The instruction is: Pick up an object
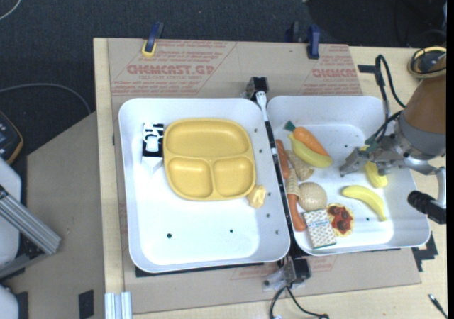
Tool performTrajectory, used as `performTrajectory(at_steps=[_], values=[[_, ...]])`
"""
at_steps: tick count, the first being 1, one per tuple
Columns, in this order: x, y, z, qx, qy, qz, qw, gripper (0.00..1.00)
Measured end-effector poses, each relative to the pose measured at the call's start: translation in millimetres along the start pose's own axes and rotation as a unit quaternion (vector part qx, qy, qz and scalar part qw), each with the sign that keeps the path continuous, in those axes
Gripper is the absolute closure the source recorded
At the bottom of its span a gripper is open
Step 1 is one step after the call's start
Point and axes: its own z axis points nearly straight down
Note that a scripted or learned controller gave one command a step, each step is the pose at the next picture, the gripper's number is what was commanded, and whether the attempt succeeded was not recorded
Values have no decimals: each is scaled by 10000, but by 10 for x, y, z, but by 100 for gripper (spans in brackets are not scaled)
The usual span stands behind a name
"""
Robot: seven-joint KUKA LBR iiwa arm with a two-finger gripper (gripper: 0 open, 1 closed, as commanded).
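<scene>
My gripper point(363, 164) hangs low over the right side of the right bin point(323, 108), below the orange band of the arm point(429, 115). A small yellow piece point(376, 175) lies right under or against it; whether it is gripped is unclear. A yellow banana point(366, 199) lies just below that. Further left are an orange carrot point(308, 137), a yellow fruit point(313, 157), a red sausage point(284, 161), a beige round lump point(313, 196), a pizza slice point(341, 218) and a small printed packet point(320, 230).
The left bin point(206, 243) holds a yellow divided plate point(209, 158), a black-and-white item point(151, 141) at its left and a small yellow bit point(257, 197) by the plate's lower right corner. Clamps point(150, 42) point(313, 41) grip the bench's far edge.
</scene>
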Motion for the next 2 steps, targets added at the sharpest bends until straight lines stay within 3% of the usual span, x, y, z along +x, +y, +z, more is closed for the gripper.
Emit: performTrajectory(at_steps=[1, 2], values=[[-27, 47, 228, -90, -47, 3, 9999, 0], [-39, 63, 92, -128, -62, 6, 9999, 100]])
